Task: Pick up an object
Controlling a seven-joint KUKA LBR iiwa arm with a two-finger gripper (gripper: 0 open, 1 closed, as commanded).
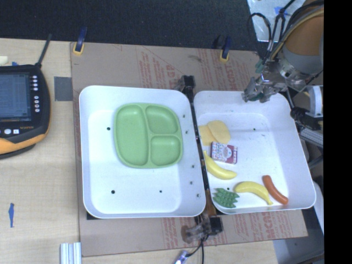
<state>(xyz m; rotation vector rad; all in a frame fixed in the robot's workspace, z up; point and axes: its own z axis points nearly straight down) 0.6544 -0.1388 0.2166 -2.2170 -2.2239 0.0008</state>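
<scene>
The right bin (pixel 278 126) holds several toy foods: a pale yellow chip-like piece (pixel 215 131), a small red and white packet (pixel 224 153), a yellow banana (pixel 219 169), a second banana (pixel 253 191), a red sausage (pixel 274 190) and a green leafy piece (pixel 225 197). My gripper (pixel 257 92) hangs over the far edge of the right bin, well above and behind the foods. Nothing shows between its fingers. The left bin (pixel 96 147) carries a green divided plate (pixel 148 135).
A teach pendant (pixel 21 109) lies on the bench at the far left. Clamps (pixel 222 47) pin the cardboard sheet at the back. Cables and a bracket (pixel 201 229) sit at the front between the bins.
</scene>
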